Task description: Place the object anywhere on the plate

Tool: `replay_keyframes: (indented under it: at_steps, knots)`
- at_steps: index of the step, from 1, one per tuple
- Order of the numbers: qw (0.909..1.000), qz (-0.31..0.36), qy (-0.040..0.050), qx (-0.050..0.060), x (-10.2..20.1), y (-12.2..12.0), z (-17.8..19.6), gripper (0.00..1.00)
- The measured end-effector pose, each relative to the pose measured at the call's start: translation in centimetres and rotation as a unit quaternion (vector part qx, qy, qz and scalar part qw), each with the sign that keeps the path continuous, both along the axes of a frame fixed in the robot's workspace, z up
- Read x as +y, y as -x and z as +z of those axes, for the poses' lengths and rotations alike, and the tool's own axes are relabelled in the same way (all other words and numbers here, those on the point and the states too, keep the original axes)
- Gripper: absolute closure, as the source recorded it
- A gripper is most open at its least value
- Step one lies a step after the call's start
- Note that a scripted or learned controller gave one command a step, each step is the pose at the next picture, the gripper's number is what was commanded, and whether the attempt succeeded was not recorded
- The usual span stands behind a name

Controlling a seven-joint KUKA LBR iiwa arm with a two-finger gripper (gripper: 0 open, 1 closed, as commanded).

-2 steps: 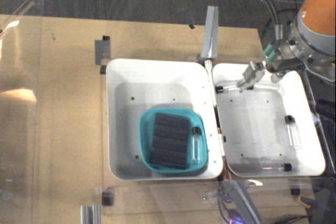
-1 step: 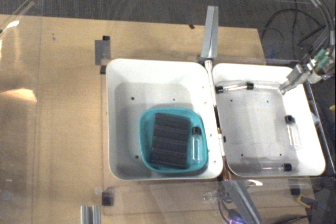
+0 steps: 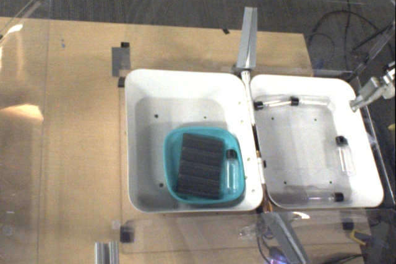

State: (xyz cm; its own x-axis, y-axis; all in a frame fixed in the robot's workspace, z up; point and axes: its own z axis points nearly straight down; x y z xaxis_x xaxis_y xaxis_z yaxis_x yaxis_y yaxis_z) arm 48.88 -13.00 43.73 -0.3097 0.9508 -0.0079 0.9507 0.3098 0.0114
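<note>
A teal plate lies in the front right part of the left bin. On it rests a dark ribbed block, lying flat and slightly slanted. Beside the block, along the plate's right side, lies a clear vial with a dark cap. In the right bin lie three more clear vials with dark caps: one along the back wall, one by the right wall, one along the front wall.
A grey metal bar stands up behind the seam between the bins. A pale bracket-like piece juts in at the right edge above the right bin's corner. Cables lie beyond the bench at the right.
</note>
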Motion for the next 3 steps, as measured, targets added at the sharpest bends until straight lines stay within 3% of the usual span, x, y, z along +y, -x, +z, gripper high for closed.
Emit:
replay_keyframes:
  at_steps: [1,2,3]
  knots:
    - [0.9985,0.054,0.0013,0.001,-6.8,-3.4,0.0,0.00]
    - [1.0000,-0.003,0.0003,0.001,-7.5,0.0,0.0,0.00]
    - [1.0000,0.002,0.0032,-0.004,-7.4,-0.3,1.3,1.00]
